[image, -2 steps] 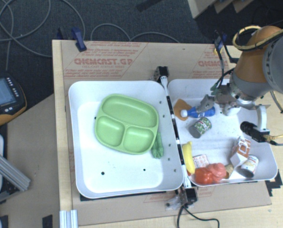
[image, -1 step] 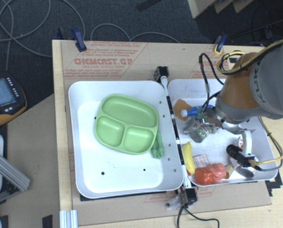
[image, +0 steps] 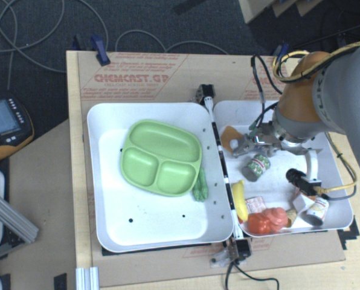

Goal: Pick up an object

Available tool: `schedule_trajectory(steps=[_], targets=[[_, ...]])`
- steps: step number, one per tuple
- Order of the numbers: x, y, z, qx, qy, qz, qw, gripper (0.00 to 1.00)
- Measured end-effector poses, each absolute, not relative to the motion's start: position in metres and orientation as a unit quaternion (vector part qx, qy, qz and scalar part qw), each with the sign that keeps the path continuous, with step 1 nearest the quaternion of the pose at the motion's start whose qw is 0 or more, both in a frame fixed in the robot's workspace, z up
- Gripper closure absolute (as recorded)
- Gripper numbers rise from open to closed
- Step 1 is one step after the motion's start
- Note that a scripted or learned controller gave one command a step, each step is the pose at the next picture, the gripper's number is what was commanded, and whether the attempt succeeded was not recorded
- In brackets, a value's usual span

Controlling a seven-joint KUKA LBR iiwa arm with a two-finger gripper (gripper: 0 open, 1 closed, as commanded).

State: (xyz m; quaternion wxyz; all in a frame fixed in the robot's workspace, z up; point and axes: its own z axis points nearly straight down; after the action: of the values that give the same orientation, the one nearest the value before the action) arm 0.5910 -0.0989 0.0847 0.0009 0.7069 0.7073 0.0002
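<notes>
The small can (image: 256, 166) lay on its side in the right bin (image: 235, 112), its upper end tucked under the gripper (image: 260, 146) so that the top was hidden; its label was too blurred to read, showing just green and white over a grey body; its long axis ran on a slant, the grey end pointing to the lower left, the green-banded end to the upper right toward the gripper; the gripper hung directly above that end, very close, though whether it touched the can could not be told, nor how wide it stood or whether it had hold of anything; the grey arm (image: 343, 89) covered the bin's far right part. Just left of the gripper sat a brown object (image: 230, 137) of unclear kind; below the can lay a banana (image: 239, 202), a small printed packet (image: 255, 203) and a red tomato-like thing (image: 267, 220); across the divide, the left bin (image: 156, 225) held a green divided plate (image: 160, 157) with a green leafy thing (image: 200, 186) against its right edge; both bins rested on the bench (image: 138, 83).
</notes>
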Motion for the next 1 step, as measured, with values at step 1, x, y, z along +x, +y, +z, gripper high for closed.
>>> schedule_trajectory(steps=[1], targets=[[0.5505, -0.0943, 0.0842, 0.707, 0.707, -0.0005, -0.001, 0.00]])
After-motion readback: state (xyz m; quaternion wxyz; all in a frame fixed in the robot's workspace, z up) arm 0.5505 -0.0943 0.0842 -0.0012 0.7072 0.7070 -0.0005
